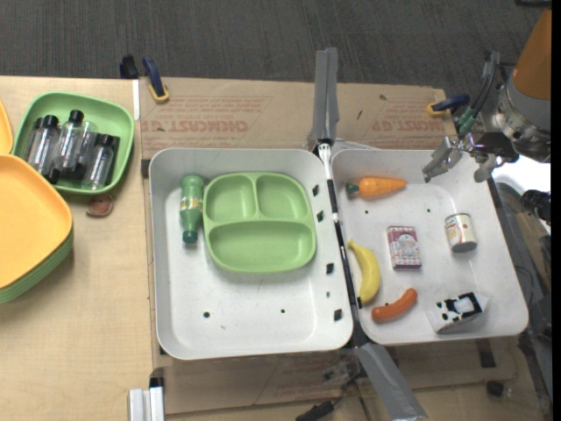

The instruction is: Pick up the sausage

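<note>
Robotics lab: cardboard-covered bench (263,112), white bins (166,261).

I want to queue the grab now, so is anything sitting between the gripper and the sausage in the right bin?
The gripper hovers over the right bin's far right corner; the sausage lies near its front edge. The small pink box and the can sit roughly between them, low on the bin floor, and the banana lies just left of the sausage.
</note>
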